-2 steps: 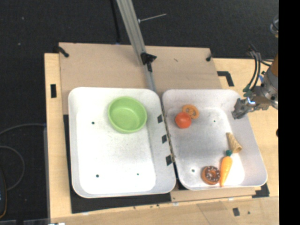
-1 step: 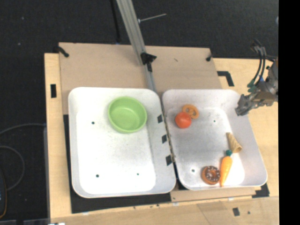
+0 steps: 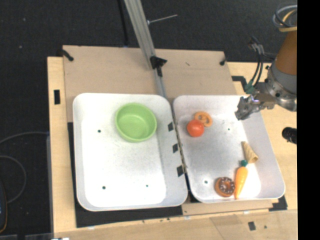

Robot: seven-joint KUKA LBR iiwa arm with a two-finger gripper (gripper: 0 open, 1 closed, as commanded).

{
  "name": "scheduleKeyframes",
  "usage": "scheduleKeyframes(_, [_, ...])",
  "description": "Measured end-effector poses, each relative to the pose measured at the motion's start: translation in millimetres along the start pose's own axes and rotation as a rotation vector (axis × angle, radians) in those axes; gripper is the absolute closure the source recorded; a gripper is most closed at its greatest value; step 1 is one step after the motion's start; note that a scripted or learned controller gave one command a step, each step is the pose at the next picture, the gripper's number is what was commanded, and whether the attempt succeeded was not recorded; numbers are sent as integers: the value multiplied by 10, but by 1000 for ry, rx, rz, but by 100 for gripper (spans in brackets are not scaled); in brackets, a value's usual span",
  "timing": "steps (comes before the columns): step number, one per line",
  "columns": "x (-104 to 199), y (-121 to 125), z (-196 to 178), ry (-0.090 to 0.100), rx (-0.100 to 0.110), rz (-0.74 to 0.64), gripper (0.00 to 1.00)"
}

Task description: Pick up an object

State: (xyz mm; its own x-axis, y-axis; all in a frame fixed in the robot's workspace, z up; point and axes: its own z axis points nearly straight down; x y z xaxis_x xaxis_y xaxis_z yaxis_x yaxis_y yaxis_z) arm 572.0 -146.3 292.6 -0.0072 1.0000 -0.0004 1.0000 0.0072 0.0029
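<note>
Grey two-finger gripper hovers over right shallow white bin's upper right edge; finger spread cannot be told. Round red tomato lies left of gripper, well apart, touching an orange ring.

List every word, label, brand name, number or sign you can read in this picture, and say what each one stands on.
There is none to read: no word, number or brand stands legibly on anything here.
The two white bins bear small dark marks, not letters.
The green bowl, tomato, carrot and gripper show no print.
</note>
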Motion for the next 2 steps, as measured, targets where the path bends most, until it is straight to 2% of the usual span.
scheduleKeyframes(1, [504,159,196,0,4,1,100])
scheduleKeyframes(2, [1021,264,167,1,1,0,100])
